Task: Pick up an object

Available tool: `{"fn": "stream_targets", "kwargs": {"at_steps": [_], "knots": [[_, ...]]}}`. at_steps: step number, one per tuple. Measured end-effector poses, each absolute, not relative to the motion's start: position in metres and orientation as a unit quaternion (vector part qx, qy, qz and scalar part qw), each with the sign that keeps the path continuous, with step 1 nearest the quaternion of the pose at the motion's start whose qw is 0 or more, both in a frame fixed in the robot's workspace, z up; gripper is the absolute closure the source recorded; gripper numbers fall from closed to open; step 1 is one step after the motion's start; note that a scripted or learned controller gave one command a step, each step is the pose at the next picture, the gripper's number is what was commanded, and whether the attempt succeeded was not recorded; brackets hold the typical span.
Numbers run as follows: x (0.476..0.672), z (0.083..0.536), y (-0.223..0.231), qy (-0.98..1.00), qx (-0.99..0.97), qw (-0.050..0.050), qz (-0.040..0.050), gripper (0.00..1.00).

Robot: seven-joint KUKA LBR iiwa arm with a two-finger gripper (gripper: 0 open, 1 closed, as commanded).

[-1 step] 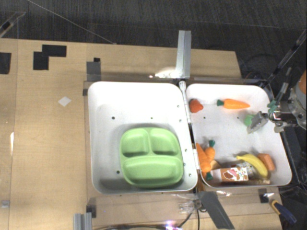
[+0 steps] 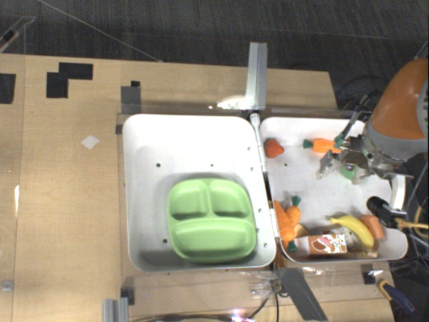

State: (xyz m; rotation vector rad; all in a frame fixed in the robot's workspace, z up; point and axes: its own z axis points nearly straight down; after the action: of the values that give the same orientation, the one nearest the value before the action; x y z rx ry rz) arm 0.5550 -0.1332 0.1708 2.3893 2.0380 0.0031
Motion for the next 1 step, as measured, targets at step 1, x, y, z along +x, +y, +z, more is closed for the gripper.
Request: {"fn": "stream_targets", "kwargs": {"at_steps": [1], "knots": [[0.6223,0.1196,-0.1203,0.64,0.769,0.001,0.0016,0.0]]}}
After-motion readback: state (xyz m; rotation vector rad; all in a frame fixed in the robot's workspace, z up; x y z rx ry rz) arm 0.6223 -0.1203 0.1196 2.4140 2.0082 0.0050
